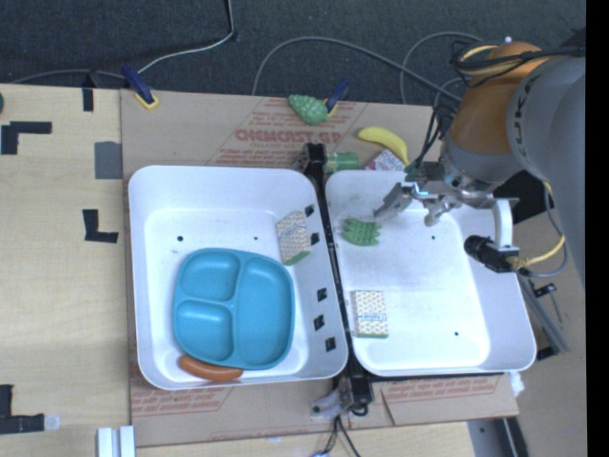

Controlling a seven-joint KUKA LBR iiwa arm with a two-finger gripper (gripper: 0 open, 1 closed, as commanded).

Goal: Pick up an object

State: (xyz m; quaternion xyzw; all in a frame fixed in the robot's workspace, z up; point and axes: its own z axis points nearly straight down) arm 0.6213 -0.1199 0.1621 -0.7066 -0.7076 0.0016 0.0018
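My gripper (411, 208) hangs over the back of the right bin (495, 346), open, with nothing between its fingers. A small green toy (361, 231) lies on the bin floor just left of and below the left fingertip (385, 205), apart from it. A patterned packet (369, 313) lies nearer the front of the same bin. The left bin (157, 198) holds a blue divided plate (233, 306), an orange sausage-shaped toy (210, 369) at the plate's front edge, and a second patterned packet (295, 236) leaning near the divider.
Behind the bins on the cardboard lie a yellow banana (383, 142), a green leafy toy (308, 108) and a small pinkish item (386, 161). Cables loop behind the arm. A black clamp (315, 156) joins the bins at the back.
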